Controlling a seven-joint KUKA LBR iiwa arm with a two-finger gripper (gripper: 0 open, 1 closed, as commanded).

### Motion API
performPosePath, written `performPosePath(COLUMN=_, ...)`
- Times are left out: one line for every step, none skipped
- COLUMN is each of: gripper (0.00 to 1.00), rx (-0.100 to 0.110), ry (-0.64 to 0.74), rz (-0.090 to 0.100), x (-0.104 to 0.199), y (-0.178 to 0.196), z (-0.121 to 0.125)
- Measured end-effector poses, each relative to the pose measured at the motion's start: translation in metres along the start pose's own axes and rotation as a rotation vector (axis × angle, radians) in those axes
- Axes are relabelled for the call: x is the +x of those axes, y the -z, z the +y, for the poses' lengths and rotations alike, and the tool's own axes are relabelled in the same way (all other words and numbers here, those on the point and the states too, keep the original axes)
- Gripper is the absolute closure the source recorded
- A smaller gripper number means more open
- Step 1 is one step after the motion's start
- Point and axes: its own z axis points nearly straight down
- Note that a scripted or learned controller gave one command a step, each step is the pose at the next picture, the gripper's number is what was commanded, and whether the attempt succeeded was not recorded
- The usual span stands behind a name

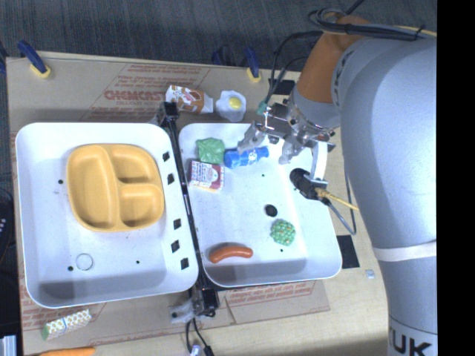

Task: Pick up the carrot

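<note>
Right bin (326,254), seen from my remote station. The carrot (230,253) lies along the near wall, by the bin's left corner, touching nothing. The hand (269,141) hangs over the far end, beside a blue object (245,156), well apart from the carrot. I cannot tell whether the hand is spread or pressed together.

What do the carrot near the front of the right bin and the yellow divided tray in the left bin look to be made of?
The carrot looks like smooth moulded plastic, probably a toy: even orange with a soft sheen. The yellow divided tray looks like matte moulded plastic, uniform in colour with rounded compartment walls. Neither material can be confirmed from the view alone.
</note>
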Motion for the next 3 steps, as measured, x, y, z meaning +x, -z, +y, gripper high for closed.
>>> performPosePath(gripper=0.00, rx=0.004, ry=-0.210, rz=0.001, x=0.009, y=-0.101, z=-0.102)
performPosePath(gripper=0.00, rx=0.001, ry=-0.071, rz=0.001, x=0.091, y=0.000, z=-0.091)
performPosePath(gripper=0.00, rx=0.006, ry=-0.543, rz=-0.001, x=0.111, y=-0.001, z=-0.132)
